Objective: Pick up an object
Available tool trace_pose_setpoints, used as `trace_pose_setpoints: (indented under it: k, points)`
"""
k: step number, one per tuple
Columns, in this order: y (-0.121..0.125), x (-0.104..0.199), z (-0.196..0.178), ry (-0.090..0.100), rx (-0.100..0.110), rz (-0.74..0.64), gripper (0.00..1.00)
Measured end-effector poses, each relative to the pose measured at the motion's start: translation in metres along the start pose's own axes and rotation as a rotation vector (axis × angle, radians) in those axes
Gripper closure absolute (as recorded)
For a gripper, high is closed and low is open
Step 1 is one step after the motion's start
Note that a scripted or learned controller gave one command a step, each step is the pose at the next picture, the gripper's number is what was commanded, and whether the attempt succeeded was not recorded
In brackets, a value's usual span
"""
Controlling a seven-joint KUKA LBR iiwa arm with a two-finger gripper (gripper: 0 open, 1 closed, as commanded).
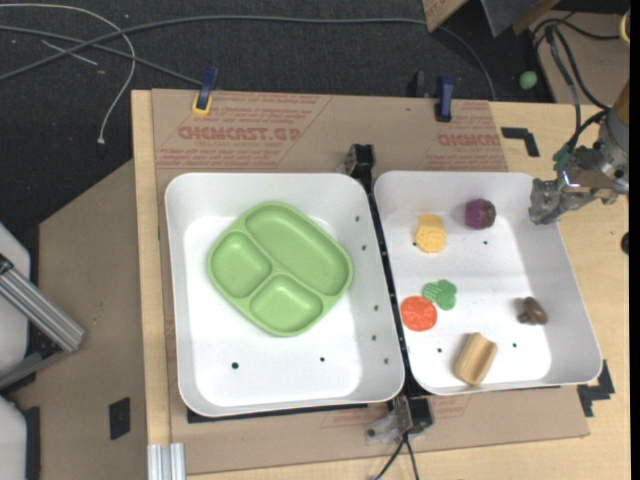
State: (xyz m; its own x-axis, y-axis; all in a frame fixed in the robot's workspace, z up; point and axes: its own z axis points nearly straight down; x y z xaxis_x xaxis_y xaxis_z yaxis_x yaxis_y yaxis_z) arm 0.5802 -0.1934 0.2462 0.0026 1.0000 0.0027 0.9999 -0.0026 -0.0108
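Gripper: the two-finger gripper [548,200] is seen at the far right rim of the right bin, beside the bench edge. Whether it is released or clenched cannot be told; nothing is seen held in it.
Right bin: the shallow white plastic bin [565,268] carries six small objects, all well apart from the gripper except the purple one, which lies near it.
Purple object: a round purple toy fruit [480,213] is placed at the far side; no long axis is shown.
Yellow object: a stubby yellow ridged piece [430,234] is placed left of the purple one, its long axis running near to far.
Green object: a small green leafy piece [440,292] is touching the round orange-red slice [419,313] just nearer.
Tan object: a tan cylindrical piece [475,357] is laid at the near edge, long axis tilted from near-left to far-right.
Brown object: a small dark brown lump [531,311] is set by the right wall.
Left bin: a second white bin [200,368] holds a light green three-compartment plate [280,267].
Surface: both bins rest on a brown printed cardboard sheet [300,128] fixed by two clamps at the far edge.
Room: dark carpet with loose cables is seen beyond.
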Motion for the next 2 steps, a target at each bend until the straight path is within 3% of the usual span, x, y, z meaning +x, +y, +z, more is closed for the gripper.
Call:
trace_pose_setpoints:
  k: [1,2]
  points:
    - [0.002,0.000,-0.006,-0.003,-0.011,-0.003,0.00]
    - [0.002,0.007,0.056,0.000,-0.003,-0.003,0.00]
